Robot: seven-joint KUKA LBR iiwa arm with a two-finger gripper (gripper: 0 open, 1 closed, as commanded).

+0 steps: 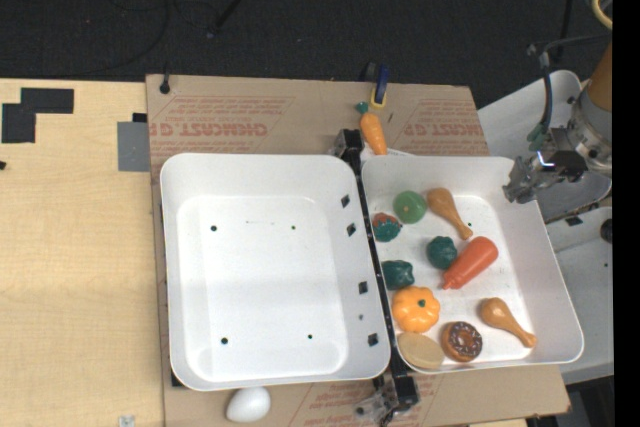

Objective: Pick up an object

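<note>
Two shallow white bins sit side by side on a cardboard sheet (250, 110) over a wooden bench (70, 255), seen from above at a slant. The left bin (180, 185) has bare white walls and floor. The right bin (550, 265) holds a scatter of toy food. The gripper (524, 183) hangs at that bin's upper right corner, over its rim, at the end of the grey arm (590, 125) that enters from the right. It is small and dark here, so I cannot tell how far its fingers are apart, and nothing can be seen between them or touching them. In the bin, a red carrot (470, 262) lies on a diagonal, thick end up and right, narrow tip down and left beside a teal lump (441, 250). A tan drumstick (449, 211) lies above it, round end upper left, thin end lower right. A second drumstick (505, 320) lies nearer the front, round end left, thin end pointing lower right. A green ball (408, 207) sits near the first drumstick. An orange pumpkin (416, 308) sits by the divider, with a donut (462, 341) and a pale disc (421, 351) just in front of it. An orange carrot (373, 133) lies outside, behind the bins, and a white egg (248, 404) lies in front of the left bin.
</note>
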